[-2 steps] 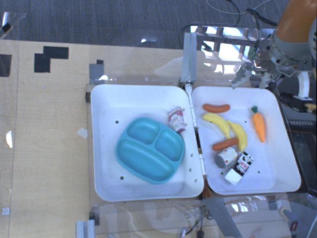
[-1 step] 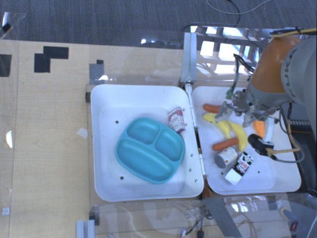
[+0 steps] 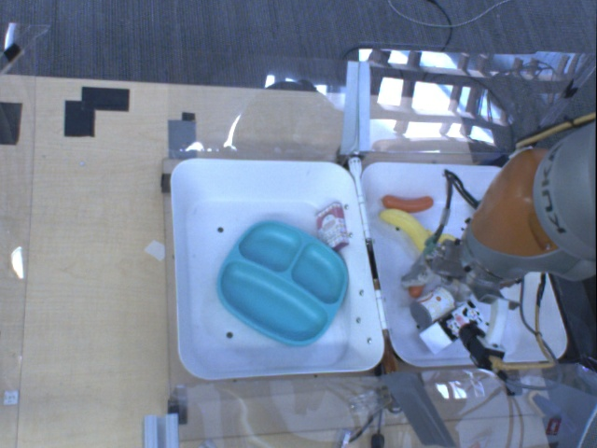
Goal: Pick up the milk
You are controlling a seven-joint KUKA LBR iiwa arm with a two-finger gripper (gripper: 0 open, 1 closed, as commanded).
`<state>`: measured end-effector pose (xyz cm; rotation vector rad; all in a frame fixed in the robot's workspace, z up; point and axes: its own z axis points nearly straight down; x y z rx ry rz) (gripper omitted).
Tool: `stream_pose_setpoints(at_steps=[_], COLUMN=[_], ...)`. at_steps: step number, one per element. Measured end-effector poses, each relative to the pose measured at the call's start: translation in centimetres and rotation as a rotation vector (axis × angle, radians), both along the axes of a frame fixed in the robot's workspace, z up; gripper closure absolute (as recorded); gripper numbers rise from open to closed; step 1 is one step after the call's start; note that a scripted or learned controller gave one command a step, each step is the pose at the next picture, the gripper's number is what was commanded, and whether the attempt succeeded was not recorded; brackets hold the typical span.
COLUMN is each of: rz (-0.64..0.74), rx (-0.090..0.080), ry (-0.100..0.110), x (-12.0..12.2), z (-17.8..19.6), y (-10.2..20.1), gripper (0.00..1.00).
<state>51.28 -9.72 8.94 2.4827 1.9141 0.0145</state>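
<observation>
Milk (image 3: 437,334) lies tilted in the right bin (image 3: 396,348), just below the hand (image 3: 437,283); can't tell whether that's clenched or released.

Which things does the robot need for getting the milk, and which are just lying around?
For the job:
- milk
- end effector
- right bin, where the milk sits

Just lying about:
- banana
- hot dog
- blue plate
- small red packet
- left bin
</observation>
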Motion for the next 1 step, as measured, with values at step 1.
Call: stream_pose_setpoints(at_steps=[1], rz=[-0.107], rx=[-0.003], ry=[-0.003], x=[-2.13], z=[0.00], y=[-6.58], gripper=[0.00])
